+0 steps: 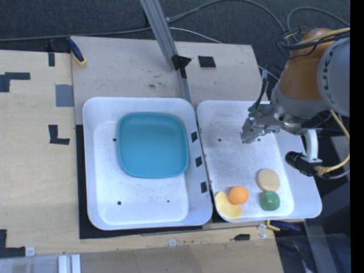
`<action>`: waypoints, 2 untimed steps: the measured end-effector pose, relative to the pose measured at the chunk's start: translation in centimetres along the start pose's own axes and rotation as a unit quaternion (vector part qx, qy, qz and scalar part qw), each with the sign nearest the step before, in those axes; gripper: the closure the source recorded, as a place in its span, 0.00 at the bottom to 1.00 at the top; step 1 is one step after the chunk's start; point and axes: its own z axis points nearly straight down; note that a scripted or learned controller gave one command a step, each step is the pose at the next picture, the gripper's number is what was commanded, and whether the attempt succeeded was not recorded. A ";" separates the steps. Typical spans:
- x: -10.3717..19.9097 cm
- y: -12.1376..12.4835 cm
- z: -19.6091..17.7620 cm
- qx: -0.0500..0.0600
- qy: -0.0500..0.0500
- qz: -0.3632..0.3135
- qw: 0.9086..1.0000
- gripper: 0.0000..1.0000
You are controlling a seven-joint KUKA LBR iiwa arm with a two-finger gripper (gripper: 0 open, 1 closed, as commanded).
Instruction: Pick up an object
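Gripper [251, 134] hung over the right bin [227, 121], its fingers' state impossible to tell

Near the bin's front edge, well apart from it, lay a beige disc [268, 180], a green ball [269, 201], an orange ball [238, 195] touching a yellow piece [225, 207]; the left bin [102, 209] held a blue plate [152, 144]

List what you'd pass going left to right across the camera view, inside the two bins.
blue plate → yellow piece → orange ball → gripper, hanging above the right bin → green ball
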 end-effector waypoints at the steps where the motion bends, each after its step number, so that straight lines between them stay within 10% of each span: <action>1: 4.2 1.0 -0.6 0.000 0.000 0.000 1.000 1.00; 2: 9.6 1.7 0.1 0.001 0.000 0.000 1.000 1.00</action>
